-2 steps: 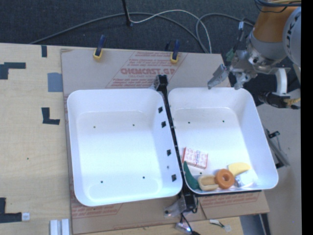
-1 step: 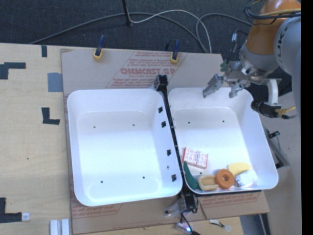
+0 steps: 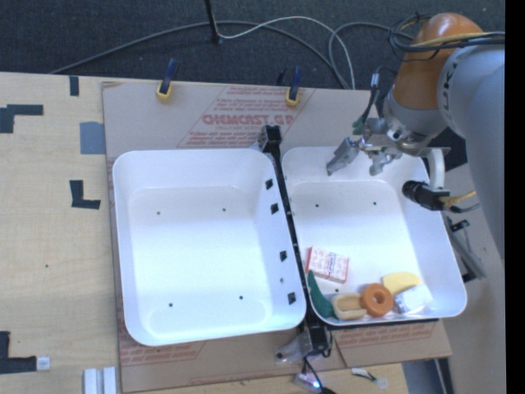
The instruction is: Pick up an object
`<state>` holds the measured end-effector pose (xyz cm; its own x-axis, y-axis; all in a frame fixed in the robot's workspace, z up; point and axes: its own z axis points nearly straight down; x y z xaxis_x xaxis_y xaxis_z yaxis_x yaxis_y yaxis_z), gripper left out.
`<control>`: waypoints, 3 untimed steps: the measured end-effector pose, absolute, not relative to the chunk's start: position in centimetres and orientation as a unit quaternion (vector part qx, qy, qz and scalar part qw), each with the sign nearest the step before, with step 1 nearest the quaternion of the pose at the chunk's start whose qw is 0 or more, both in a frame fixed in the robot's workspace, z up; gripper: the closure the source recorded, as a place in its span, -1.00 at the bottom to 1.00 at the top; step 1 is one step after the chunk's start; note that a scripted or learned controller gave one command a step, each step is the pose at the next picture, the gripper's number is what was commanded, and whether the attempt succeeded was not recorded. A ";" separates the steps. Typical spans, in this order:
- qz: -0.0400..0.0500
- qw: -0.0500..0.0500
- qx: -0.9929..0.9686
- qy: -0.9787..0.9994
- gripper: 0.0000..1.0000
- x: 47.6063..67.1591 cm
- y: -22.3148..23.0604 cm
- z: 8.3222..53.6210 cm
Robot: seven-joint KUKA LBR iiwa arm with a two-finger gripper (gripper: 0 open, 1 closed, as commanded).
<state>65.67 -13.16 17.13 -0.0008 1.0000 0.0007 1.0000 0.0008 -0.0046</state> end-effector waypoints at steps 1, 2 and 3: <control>0.002 0.002 -0.707 -0.707 -1.00 66.0 -13.1 10.9; 0.000 0.000 -0.707 -0.708 1.00 66.2 -13.1 12.2; -0.001 -0.001 -0.707 -0.707 1.00 66.0 -12.9 16.5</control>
